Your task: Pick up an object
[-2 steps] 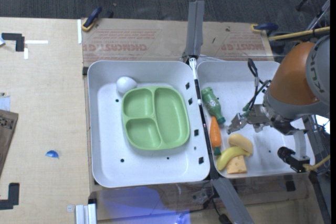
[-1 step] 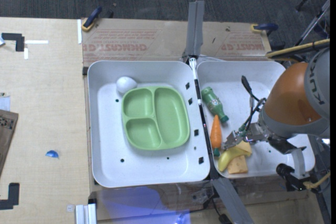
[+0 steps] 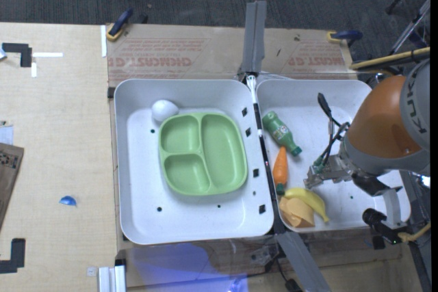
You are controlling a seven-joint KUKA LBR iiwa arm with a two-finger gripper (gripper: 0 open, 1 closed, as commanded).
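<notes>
Camera view: two shallow white plastic bins sit side by side on the counter. The right bin (image 3: 356,96) holds three loose objects along its left wall. A green plastic bottle (image 3: 280,133) lies on its side nearest the top. A small orange carrot-shaped toy (image 3: 280,169) lies just below it, long axis running up and down the picture. A yellow banana-shaped toy (image 3: 306,205) lies at the bottom left corner of this bin, on or against a tan piece whose form cannot be made out.

The gripper (image 3: 319,173) hangs low in the right bin, just right of the carrot toy and just above the banana toy. Whether it touches either cannot be told. The state of the fingers cannot be told; nothing is seen between them.

Handling, as judged from appearance: all three objects look light and rigid or slightly yielding, and not fragile. The bottle is smooth and round, so it may roll or slip; grasp across its body, at right angles to its length. The carrot toy is narrow and tapered; grasp across its thicker part. The banana toy is curved; grasp across its middle.

The left bin (image 3: 130,147) holds one pale green three-compartment plastic tray (image 3: 202,152) and one small white ball-like object (image 3: 164,108) touching the tray's upper left corner.

Count: two bins, one bottle, one carrot toy, one banana toy, one tray, one white object.
</notes>
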